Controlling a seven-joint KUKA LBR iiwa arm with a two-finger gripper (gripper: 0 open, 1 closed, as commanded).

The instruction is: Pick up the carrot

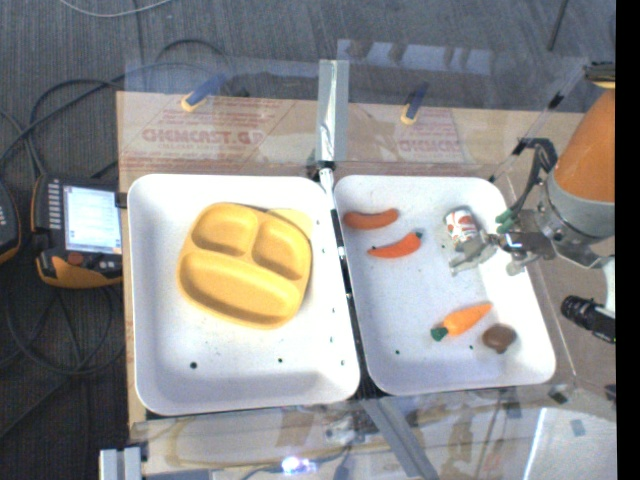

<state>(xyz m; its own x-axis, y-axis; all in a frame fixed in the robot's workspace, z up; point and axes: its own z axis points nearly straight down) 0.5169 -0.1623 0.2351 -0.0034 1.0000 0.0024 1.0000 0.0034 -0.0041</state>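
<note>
The carrot (464, 319), orange with a green stub at its left end, lies flat in the right bin (420, 368), near the front right. My gripper (466, 258) hangs over the right bin's right half, above and behind the carrot and well apart from it. It points left and is open, with nothing between its fingers. The grey arm with its orange band (590, 163) comes in from the right edge.
The right bin also holds a red-orange sausage (370, 218), an orange chili pepper (395, 247), a small white and red can (460, 224) just behind the gripper, and a brown lump (499, 338) beside the carrot's tip. A yellow divided tray (246, 262) lies in the left bin (160, 368).
</note>
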